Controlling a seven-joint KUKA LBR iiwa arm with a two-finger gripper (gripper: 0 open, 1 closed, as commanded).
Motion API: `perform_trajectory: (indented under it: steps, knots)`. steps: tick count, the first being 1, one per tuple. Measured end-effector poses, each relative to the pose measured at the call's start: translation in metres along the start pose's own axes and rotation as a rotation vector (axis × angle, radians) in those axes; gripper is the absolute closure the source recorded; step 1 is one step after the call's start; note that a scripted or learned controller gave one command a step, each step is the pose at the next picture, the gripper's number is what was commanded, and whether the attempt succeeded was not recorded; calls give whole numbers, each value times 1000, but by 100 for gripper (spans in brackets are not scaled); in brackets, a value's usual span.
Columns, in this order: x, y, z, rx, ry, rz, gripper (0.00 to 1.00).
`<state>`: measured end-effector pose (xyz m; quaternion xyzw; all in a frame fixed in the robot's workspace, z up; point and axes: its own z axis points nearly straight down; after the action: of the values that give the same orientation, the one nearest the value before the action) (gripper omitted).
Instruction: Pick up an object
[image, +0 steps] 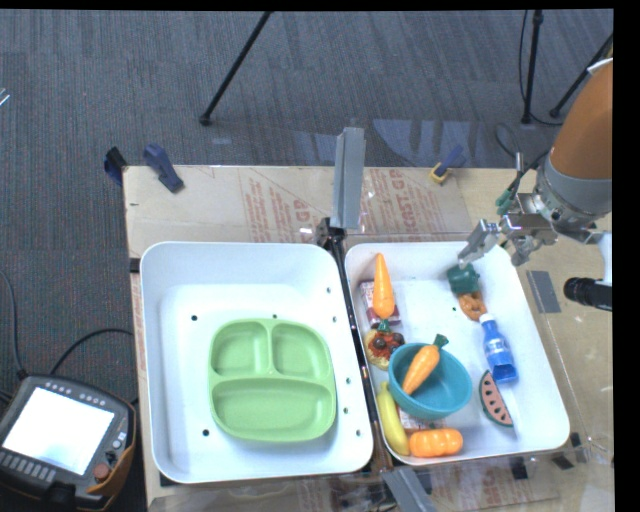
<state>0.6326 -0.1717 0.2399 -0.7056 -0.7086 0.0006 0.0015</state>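
Hanging over the right bin (545, 400) at about two o'clock in the frame, the gripper (478, 250) sits at the end of the grey arm, which enters from three o'clock. Its tip is just above a small dark green piece (464, 277) that adjoins an orange-brown toy (472, 304) near the bin's upper right corner. Whether the tool is spread or closed cannot be told from this angle, and nothing can be seen caught in it, so I judge that no object is held yet.

That green piece looks like the likeliest target, simply because the arm is poised straight above it.

Other things crowd the same bin. A blue bottle (497, 352) lies just beside the orange-brown toy at its five o'clock, and a watermelon slice (494, 399) sits further on toward the lower rim. A blue bowl (431, 385) at six o'clock holds a carrot (421, 367); a second carrot (383, 285) lies along the left wall at ten o'clock. A banana (392, 420) and an orange pepper (436, 441) rest by the lower edge.

The bottle and the bin's right wall are close enough to hamper a descent. The left bin (165, 300) holds a green divided plate (272, 381), well apart from the arm.
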Motion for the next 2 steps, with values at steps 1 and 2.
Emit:
perform_trajectory:
  steps: [1,2]
  knots:
    - [-17,-24,155,3,1,-7,0]
    - [9,-14,153,0,0,183,0]
